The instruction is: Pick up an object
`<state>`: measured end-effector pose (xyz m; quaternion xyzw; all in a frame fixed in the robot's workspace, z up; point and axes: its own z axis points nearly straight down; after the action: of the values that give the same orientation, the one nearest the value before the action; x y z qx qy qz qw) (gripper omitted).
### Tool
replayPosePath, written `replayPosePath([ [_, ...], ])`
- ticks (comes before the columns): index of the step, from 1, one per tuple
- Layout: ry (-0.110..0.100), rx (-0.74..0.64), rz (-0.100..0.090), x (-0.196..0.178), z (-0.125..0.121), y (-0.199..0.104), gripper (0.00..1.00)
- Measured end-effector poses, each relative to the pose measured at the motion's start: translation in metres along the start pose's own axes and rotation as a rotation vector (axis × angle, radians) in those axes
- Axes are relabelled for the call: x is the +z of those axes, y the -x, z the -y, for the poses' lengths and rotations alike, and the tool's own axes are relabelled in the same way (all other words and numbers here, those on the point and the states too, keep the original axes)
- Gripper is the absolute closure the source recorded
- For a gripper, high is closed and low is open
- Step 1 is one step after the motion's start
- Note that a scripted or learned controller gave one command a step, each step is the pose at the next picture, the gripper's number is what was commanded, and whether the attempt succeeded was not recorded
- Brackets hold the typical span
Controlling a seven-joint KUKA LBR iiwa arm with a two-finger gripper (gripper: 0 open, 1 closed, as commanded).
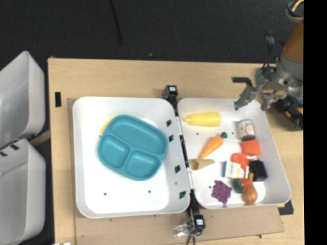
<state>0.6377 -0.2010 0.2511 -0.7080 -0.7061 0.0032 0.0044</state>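
Wooden bench (61, 152), arm cut off at right, fingers (240, 103) apart, empty.

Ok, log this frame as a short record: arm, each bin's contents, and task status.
arm: gripper above the right bin's far edge, holding nothing
left bin: teal divided plate over a yellow item
right bin: yellow bottle, carrot, small can, purple grapes, other small toys
status: no object picked up yet

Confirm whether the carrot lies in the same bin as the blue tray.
No. The carrot lies in the right bin; the blue tray sits in the left bin.
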Motion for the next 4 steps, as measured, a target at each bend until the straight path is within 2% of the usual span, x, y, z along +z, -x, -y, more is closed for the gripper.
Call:
replayPosePath([
  [1, 0.012, -0.003, 0.002, -0.008, -0.002, -0.001, 0.00],
  [3, 0.008, 0.000, 0.003, 0.116, 0.002, -0.006, 0.00],
  [4, 0.012, 0.000, -0.005, 0.150, 0.000, -0.010, 0.00],
])
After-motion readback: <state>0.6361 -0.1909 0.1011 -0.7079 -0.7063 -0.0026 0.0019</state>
